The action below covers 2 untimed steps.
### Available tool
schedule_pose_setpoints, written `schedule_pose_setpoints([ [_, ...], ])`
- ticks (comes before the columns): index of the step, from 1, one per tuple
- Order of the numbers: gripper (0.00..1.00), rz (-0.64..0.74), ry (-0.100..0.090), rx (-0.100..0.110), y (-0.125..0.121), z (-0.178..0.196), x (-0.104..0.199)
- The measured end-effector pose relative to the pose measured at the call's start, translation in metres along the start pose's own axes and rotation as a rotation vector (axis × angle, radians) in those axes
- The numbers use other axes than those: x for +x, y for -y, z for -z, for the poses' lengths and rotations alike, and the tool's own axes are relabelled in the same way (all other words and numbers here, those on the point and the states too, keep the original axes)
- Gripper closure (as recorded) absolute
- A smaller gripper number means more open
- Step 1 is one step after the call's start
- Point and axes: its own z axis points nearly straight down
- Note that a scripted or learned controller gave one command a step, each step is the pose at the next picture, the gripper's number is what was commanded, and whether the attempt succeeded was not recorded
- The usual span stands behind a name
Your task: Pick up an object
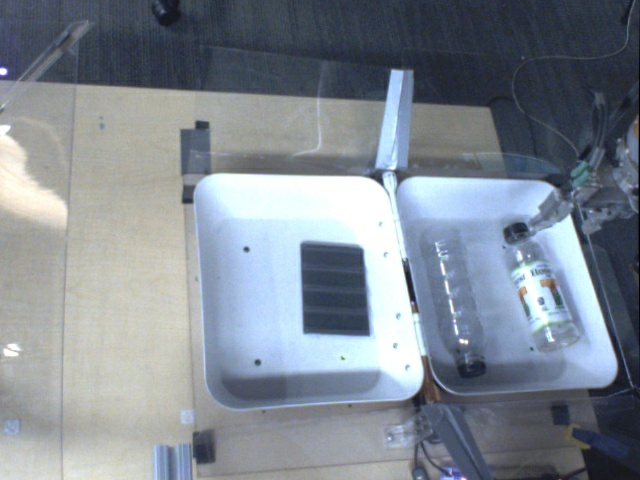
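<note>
Two bottles (543,293) in right bin (600,363)

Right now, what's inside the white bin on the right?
The right bin holds two bottles lying down: a clear one with a dark cap, and a labelled one. What the labelled bottle contains, and the bin floor beneath both, can't be seen.

Right bin (600,363) contents: two clear plastic bottles, both lying on their sides, roughly parallel, apart. Labelled bottle (541,298): white label with orange and green print, dark cap toward the far wall. Unlabelled bottle (455,308): left of the first, dark cap toward the near wall
</note>
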Motion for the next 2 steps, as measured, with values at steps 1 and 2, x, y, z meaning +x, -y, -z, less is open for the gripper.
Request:
schedule_pose_setpoints([
  [1,0.0,0.061,0.0,-0.003,0.0034,-0.1577,-0.0074],
  [2,0.0,0.085,0.0,-0.005,0.0092,-0.1655,-0.0073],
])
